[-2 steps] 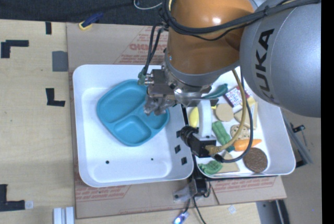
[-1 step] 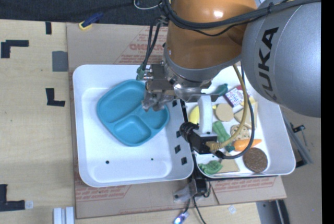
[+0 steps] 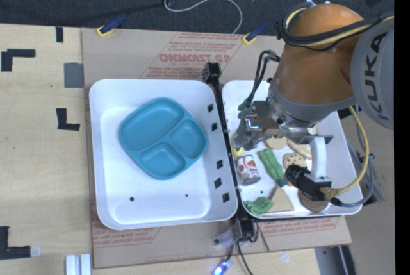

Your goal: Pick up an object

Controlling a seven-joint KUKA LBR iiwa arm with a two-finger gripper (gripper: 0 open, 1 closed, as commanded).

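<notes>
**Arm Position Over the Right Bin, Objects Unlifted**

The grey arm (image 3: 320, 68), with its orange band uppermost in the view, reaches in from the right and stands over the right bin (image 3: 349, 139). The hand (image 3: 251, 129) sits low at the bin's left side, close to the divider between the two bins. Whether the hand is open or closed cannot be determined: the wrist and its fittings cover that area. No object is visible between the gripping parts.

Candidate objects lie on the floor of the right bin, clustered in its lower half:

- a small red-and-white packet (image 3: 248, 169), just below the hand;
- a long green item (image 3: 273, 166), beside the packet on its right;
- a second green item (image 3: 259, 206), near the bin's lower edge;
- a tan, spotted flat piece (image 3: 296, 153), partly under the arm's fittings.

The left bin (image 3: 106, 139) holds a blue three-compartment plate (image 3: 163, 137), lying flat near the bin's centre.

Both bins rest on a cardboard sheet (image 3: 186, 56) on the desk (image 3: 38, 158).
</notes>
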